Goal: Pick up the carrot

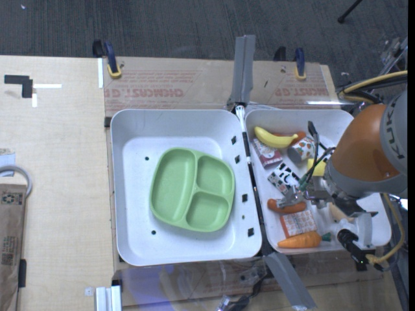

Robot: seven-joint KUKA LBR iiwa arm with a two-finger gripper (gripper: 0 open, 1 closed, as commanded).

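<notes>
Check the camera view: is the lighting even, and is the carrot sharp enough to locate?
Camera view: soft, even light, faint shadows inside the left bin; a bluish glare patch below its front rim; the carrot is sharp and unshadowed; the arm hides part of the right bin.

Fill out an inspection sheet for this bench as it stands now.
Surface: wooden bench bearing left bin and right bin.
Job's things: carrot lying at the right bin's near edge, untouched.
Clutter: green divided plate in the left bin; banana, sausage, small packets around them in the right bin.
Grippers: gripper low over the right bin, beside the sausage, apart from the carrot.
Cables: yellow and black cables at the right.
Surroundings: cardboard sheet clamped behind the bins; brown bag at the left.
</notes>
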